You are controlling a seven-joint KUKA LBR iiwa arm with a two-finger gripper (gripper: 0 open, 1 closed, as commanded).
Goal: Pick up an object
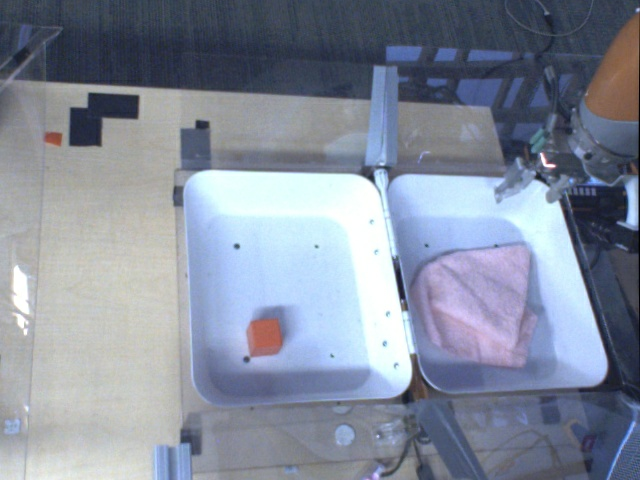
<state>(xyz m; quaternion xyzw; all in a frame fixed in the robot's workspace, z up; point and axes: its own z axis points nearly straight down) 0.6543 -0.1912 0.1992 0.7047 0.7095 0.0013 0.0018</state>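
Orange cube (265,337) low in left bin (300,193); pink towel (478,303) in right bin (570,258). Gripper (531,181) over right bin's far corner, fingers spread, empty. Descend squarely on 1 target before closing

Contents count: two white bins (205,268) on the tabletop (100,268); one orange cube (265,337) in the left bin; one pink cloth (478,303) in the right bin.
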